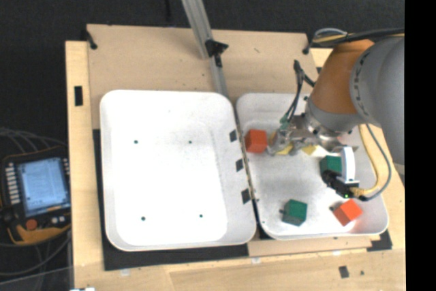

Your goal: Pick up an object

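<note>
Overhead slanted view of a wooden table (163, 58) carrying two shallow white bins side by side. The left bin (116, 215) is plain white with a few small dark specks on its floor. The right bin (272, 228) holds the loose objects: an orange-red block (256, 141) near its left wall, a dark green block (295, 212) toward the near edge, a second orange block (347, 212) at the near right corner, and another green piece (332, 164) just beside the arm's wrist hardware. The grey arm (378, 82), with its orange band (335, 82), reaches in from the right over the far part of the right bin. Its gripper (285, 145) sits low over the bin floor just to the right of the orange-red block, close to it; a pale yellowish piece (303, 146) lies at the gripper, but whether it is an object or part of the tool cannot be told. The fingers are hidden among the wrist body and cables, so their opening, and whether anything is held, cannot be told. A metal pole (194, 3) slants across the far side of the table, and a handheld control pendant (37, 191) with a lit screen lies off the table at far left.
</note>
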Controlling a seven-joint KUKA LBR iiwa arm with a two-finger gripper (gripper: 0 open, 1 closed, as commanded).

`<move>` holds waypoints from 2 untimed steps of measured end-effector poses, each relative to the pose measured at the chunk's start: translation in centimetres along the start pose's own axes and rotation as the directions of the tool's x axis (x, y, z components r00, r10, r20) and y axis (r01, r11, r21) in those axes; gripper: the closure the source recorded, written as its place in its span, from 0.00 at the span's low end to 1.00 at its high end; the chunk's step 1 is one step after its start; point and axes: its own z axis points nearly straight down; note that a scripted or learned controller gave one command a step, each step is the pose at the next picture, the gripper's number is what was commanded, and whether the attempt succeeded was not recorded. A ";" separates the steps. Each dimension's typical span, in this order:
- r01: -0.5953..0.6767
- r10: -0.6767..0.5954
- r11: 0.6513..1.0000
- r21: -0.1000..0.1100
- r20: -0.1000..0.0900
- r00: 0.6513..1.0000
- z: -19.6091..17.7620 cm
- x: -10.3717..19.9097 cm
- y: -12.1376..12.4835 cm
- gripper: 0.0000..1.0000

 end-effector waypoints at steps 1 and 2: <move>0.005 -0.005 1.000 -0.003 0.001 1.000 -6.4 -0.3 0.0 1.00; 0.012 -0.012 1.000 -0.002 0.001 1.000 -11.0 -0.5 0.2 1.00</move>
